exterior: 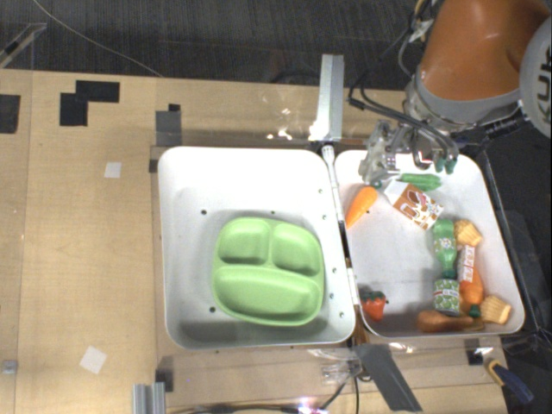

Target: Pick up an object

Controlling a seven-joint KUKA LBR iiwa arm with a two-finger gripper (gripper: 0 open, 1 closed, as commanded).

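Nothing is lifted yet — the tool (390, 155) hangs over the top-left corner of the right bin (493, 198), just above the toy carrot (361, 204), which lies on the bin floor. Whether its fingers are apart I cannot tell; grasp and lift remain.

No wording is showing clearly enough to read anywhere in the frame. A small brown-and-white packet (418, 207) in the right bin (392, 261) and a green bottle (444, 241) at right of centre are carrying printed labels, but their print is appearing only as blurred patches.
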